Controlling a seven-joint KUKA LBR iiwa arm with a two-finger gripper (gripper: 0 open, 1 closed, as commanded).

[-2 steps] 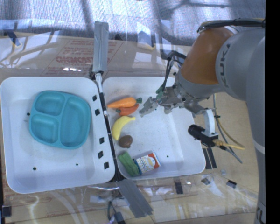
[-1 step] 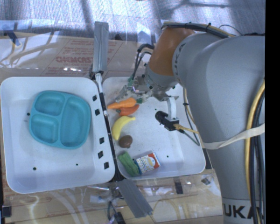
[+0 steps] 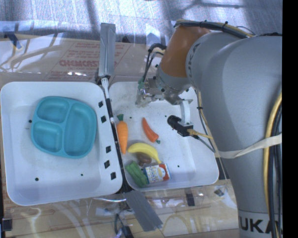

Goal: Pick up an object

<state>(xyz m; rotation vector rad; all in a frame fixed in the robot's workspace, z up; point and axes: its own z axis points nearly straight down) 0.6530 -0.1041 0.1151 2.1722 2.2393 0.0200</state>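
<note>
hiding bin point(image 3: 201, 170) corner: arm point(image 3: 238, 98)

You're looking at two shallow white plastic bins point(image 3: 20, 182). The left one carries a turquoise three-compartment plastic tray point(image 3: 64, 126). In the right bin you have an orange toy carrot with a green top point(image 3: 122, 135), a red-orange toy pepper point(image 3: 149, 130), a yellow toy banana point(image 3: 144, 150), a green toy vegetable point(image 3: 136, 174) and a small white-labelled can printed red point(image 3: 156, 173).

Gripper point(image 3: 144, 95) over the right bin point(image 3: 201, 167); carrot point(image 3: 122, 135), pepper point(image 3: 149, 130), banana point(image 3: 144, 150) nearer the camera; tray point(image 3: 64, 126) in the left bin point(image 3: 20, 182).
</note>
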